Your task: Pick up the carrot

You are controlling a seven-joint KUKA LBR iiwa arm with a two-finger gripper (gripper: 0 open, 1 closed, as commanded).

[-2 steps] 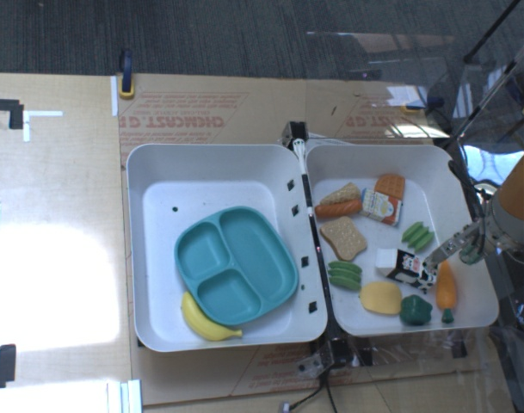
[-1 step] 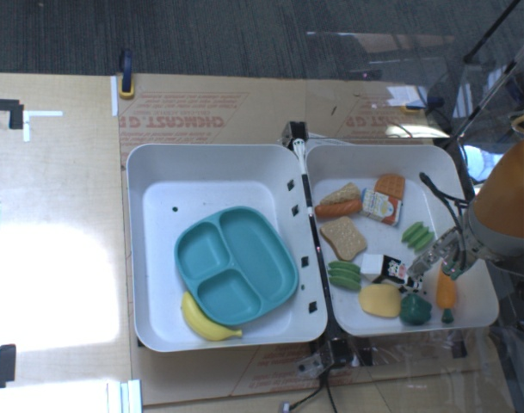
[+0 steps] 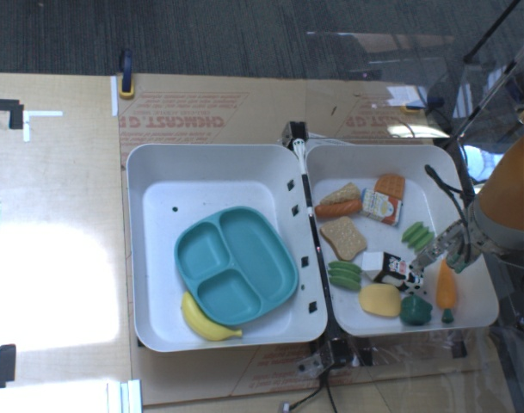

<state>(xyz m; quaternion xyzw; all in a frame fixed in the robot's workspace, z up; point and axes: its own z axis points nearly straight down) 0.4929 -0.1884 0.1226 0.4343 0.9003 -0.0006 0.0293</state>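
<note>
Lower right of frame, right bin (image 3: pixel 468 321): green piece (image 3: pixel 416 311), yellow piece (image 3: pixel 380 300), carrot (image 3: pixel 446 287) upright near the right wall. Gripper (image 3: pixel 440 256) just above the carrot's top (touching or apart, can't tell). Cannot tell if fingers are wide or narrow; carrot not seen between them. Mid-bin: pickle (image 3: pixel 345 274), bread (image 3: pixel 342 237), small carton (image 3: pixel 397 269). Far end: hot dog (image 3: pixel 339 205), orange box (image 3: pixel 384 199). Left bin (image 3: pixel 150 231): banana (image 3: pixel 206 320), teal tray (image 3: pixel 236 264).

You see tan bench (image 3: pixel 55 231): two white bins side by side, left bin (image 3: pixel 150 256) mid-bench, right bin (image 3: pixel 468 317) toward right edge, walls touching.
</note>
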